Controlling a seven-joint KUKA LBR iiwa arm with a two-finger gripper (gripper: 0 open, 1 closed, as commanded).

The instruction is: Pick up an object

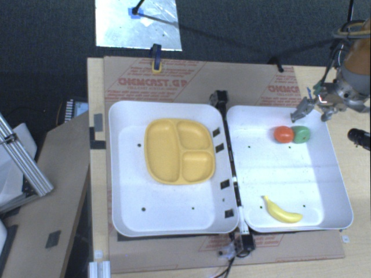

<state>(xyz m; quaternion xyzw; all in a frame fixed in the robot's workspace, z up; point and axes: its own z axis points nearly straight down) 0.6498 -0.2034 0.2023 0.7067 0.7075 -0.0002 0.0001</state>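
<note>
The claw (313, 106) hangs open and empty above the right bin's (333, 172) far edge, near the orange ball (283, 134) and green ball (302, 134) inside; the approach step, next it must descend over one

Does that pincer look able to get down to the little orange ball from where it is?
Probably yes. The pincer hangs just above and right of the orange ball, nothing lying between them. The green ball touching its right side might crowd the grab.
</note>
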